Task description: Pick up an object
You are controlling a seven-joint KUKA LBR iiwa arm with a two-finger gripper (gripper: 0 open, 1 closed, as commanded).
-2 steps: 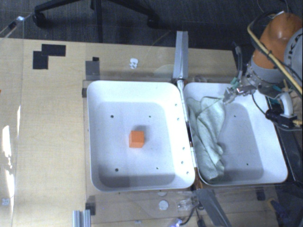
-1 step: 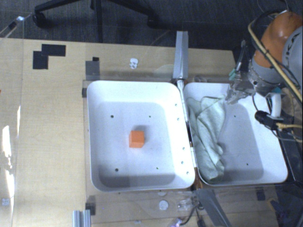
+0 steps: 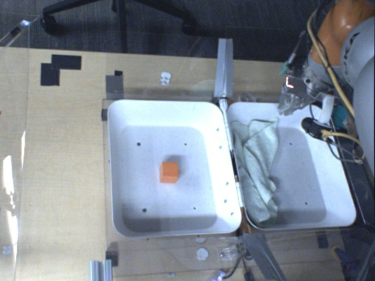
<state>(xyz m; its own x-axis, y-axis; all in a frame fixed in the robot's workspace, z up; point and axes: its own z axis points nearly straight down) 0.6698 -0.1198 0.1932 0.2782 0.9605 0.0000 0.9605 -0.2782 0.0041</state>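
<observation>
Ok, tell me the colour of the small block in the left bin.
Orange; the block shows clearly in the camera view.

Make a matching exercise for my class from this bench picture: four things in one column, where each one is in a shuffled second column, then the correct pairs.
Things
1. orange cube
2. pale cloth
3. gripper
4. black tape patch

Places
A. over the far edge of the right bin
B. on the wooden bench, left of both bins
C. near the middle of the left bin
D. crumpled along the right bin's left side

Pairs: 1-C, 2-D, 3-A, 4-B
</observation>
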